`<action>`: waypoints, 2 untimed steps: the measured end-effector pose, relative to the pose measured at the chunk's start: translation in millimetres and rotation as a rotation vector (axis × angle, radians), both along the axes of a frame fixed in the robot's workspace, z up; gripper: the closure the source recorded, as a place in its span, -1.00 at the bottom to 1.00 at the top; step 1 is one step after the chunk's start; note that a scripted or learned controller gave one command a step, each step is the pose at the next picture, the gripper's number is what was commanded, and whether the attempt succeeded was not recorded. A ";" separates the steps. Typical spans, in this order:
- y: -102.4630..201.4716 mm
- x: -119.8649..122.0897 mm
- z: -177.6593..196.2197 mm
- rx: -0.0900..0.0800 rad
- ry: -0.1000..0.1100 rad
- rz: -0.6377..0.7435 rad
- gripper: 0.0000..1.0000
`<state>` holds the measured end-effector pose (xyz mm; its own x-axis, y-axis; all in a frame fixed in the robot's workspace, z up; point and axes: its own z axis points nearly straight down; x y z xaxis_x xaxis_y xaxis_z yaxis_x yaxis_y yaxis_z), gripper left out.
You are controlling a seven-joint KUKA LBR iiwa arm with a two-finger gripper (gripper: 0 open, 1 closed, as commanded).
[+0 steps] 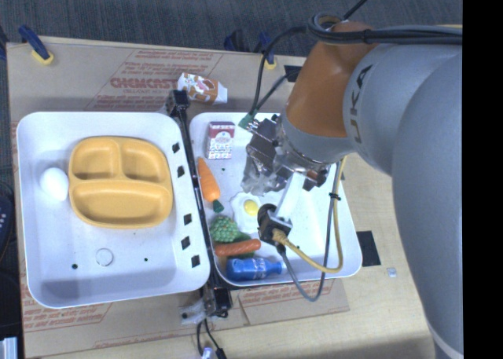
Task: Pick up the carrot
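Note:
An orange carrot (208, 181) with a green stub lies along the left wall of the right bin (346, 251), tip pointing up. My gripper (255, 179) hangs over the middle of that bin, a short way right of the carrot and just above a fried egg (249, 210). The carrot lies apart from the gripper.
The right bin also holds a red-and-white carton (221, 140), a green bumpy item (223, 229), a sausage (236, 247) and a blue bottle (253, 269). In the left bin (47, 271) sit a yellow divided tray (120, 180) and a white egg (54, 183). A small packet (201, 88) lies behind the bins.

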<state>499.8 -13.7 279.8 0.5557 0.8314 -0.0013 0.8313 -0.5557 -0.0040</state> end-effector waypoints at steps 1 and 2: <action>60.9 -24.7 -89.3 0.000 0.004 -0.125 1.00; 54.4 -23.4 24.1 0.000 -0.001 -0.037 1.00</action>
<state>476.4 40.6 303.9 0.5864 0.8100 -0.0013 0.8100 -0.5864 -0.0032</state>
